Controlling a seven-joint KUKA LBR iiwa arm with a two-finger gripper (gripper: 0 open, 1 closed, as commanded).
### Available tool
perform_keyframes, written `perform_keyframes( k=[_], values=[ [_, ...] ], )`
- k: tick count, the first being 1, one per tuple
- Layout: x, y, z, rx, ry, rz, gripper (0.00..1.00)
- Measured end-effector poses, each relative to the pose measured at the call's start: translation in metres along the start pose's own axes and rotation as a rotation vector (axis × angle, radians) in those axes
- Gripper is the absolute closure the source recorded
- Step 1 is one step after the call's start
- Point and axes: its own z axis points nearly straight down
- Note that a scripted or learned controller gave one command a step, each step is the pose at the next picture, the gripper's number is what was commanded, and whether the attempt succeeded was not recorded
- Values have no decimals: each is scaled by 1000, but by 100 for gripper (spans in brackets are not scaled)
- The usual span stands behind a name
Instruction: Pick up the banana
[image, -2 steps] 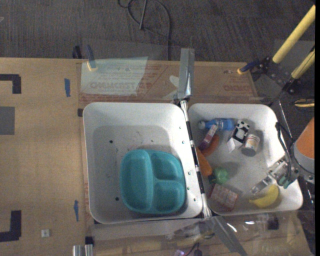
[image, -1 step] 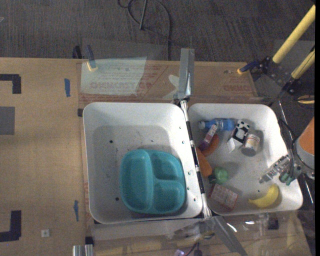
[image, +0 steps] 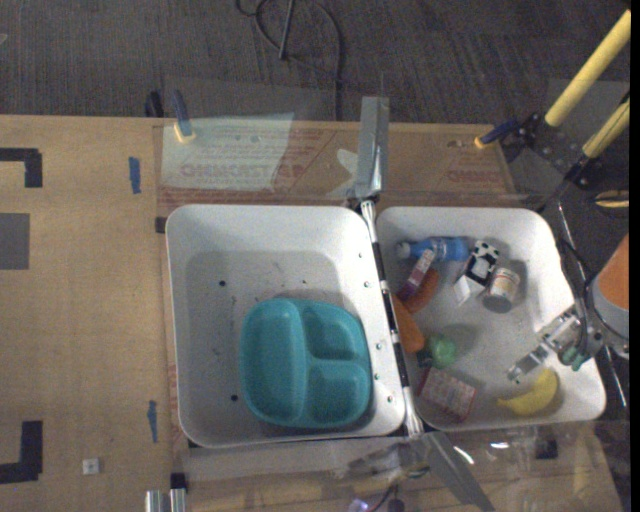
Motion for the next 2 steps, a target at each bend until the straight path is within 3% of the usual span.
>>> perform_keyframes(
  k=[1, 2],
  values=[
    [57, 41, 11, 3, 10, -106, 0],
    [53, 42, -1, -4, -1, -103, 100]
  ],
)
